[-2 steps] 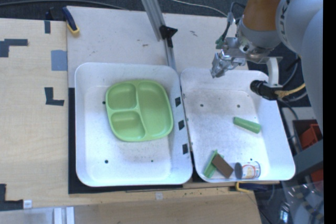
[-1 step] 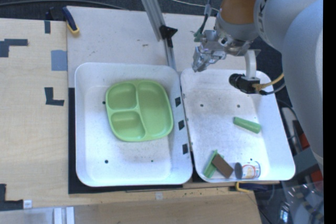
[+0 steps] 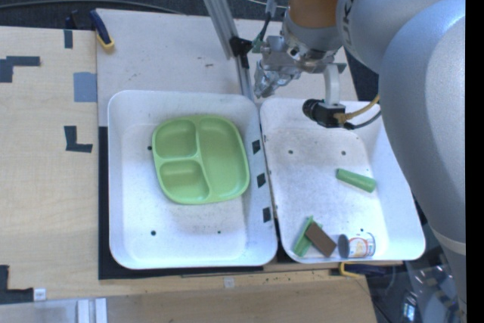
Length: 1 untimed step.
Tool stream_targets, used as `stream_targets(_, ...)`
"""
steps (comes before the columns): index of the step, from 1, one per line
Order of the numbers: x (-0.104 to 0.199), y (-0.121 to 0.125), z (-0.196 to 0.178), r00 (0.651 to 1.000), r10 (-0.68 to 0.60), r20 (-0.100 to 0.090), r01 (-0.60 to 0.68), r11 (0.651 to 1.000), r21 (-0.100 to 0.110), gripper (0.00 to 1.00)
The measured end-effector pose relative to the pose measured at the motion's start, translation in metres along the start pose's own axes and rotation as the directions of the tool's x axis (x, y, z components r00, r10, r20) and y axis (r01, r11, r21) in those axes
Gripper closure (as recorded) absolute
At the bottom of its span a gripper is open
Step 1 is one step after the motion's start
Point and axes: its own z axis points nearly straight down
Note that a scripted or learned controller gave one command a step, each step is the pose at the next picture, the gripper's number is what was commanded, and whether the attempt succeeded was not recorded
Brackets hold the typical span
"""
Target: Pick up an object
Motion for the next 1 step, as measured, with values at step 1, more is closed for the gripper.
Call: stream_targets(1,0.0457,0.0013,0.0129,1.0,0.0,0.001,0.0,1.0,0.002,1.0)
